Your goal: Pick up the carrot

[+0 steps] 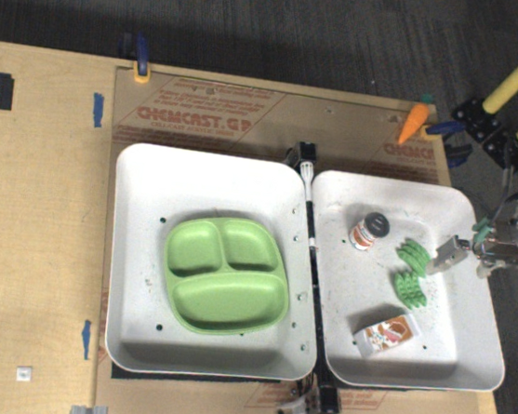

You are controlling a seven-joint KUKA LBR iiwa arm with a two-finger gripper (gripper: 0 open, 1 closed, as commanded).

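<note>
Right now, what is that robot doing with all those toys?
It is meant to pick up the carrot, but the carrot lies on the cardboard behind the right bin, outside it. The gripper is over the right bin, beside a green toy, with nothing seen between its fingers. A small can and a snack packet also lie in that bin. The left bin holds a green divided plate. So the carrot has not been touched yet.

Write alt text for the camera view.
The tool reaches in over the right bin, beside green toys, a small can and a snack packet. The carrot lies outside on cardboard; the left bin holds a green divided plate.
</note>
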